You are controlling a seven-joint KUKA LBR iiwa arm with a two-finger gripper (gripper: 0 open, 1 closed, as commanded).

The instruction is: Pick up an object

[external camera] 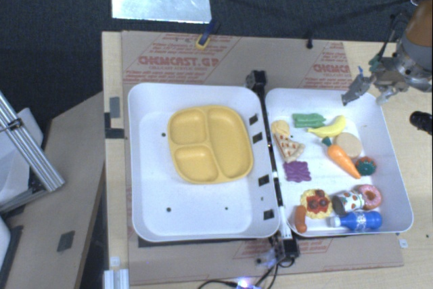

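The pincer [371, 89] hung open and empty over the right bin's [392, 145] far rim. Toys crowded that bin; the banana [327, 127] lay nearest.

Toy foods crowd the right white plastic bin [392, 145]: a yellow plastic banana [328, 127] beside a green bean pod [308, 120] at the far end, an orange carrot [343, 159] mid-bin, a blue bottle [358, 220] lying nearest.

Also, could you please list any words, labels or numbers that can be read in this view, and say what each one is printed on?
"CHEMCAST GP", red, upside down, on the brown sheet under the bins, upper left.
The same red print, upper right on that sheet near: too blurred to read surely.
Red print on the sheet's front edge near: too small to read.
Label on the blue bottle: unreadable.
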